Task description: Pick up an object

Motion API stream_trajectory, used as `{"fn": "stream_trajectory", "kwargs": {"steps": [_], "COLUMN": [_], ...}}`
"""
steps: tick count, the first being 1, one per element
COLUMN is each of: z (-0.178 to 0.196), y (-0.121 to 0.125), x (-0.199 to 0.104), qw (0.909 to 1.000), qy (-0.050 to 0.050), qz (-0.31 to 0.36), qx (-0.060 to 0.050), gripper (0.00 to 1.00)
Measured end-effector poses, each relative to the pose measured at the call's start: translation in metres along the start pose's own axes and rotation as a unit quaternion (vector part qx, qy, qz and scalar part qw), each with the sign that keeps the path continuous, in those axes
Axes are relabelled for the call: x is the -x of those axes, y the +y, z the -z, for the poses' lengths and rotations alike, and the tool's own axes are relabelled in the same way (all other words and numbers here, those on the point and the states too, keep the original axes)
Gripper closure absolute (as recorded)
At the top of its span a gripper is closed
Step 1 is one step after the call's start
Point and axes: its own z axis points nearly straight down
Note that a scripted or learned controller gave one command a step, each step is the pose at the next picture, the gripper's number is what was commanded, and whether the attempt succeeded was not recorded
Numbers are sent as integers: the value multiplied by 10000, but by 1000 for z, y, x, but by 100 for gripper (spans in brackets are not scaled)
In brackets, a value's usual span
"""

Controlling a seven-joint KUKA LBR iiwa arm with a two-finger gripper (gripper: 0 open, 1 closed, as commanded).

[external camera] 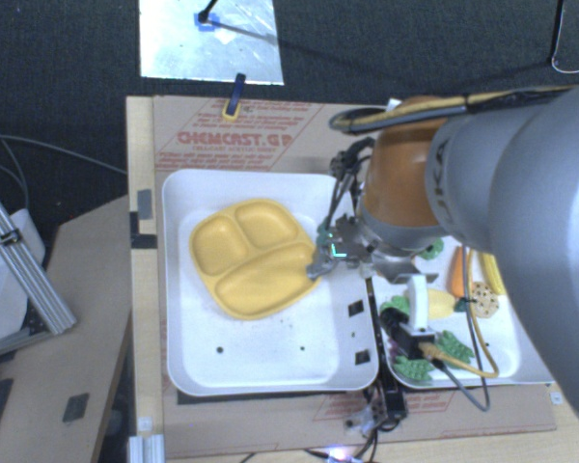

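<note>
The arm (pixel 521 210), nearest the lens, is hung over the seam between the bins, its gripper (pixel 320 263) at the yellow tray's (pixel 253 257) right rim in the left bin (pixel 270 365); whether anything is gripped cannot be told, so a lift is judged next.

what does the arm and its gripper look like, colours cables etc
The arm is a thick, smooth grey cylinder with a rounded orange band above the wrist. Thin dark cables loop beside the band. The gripper is small, dark grey metal, with a tiny green-blue light.
</note>
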Motion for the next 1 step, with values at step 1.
{"fn": "stream_trajectory", "kwargs": {"steps": [1], "z": [-41], "y": [52], "x": [-52], "qw": [10000], "qy": [11], "qz": [30], "qx": [2], "gripper": [0]}}
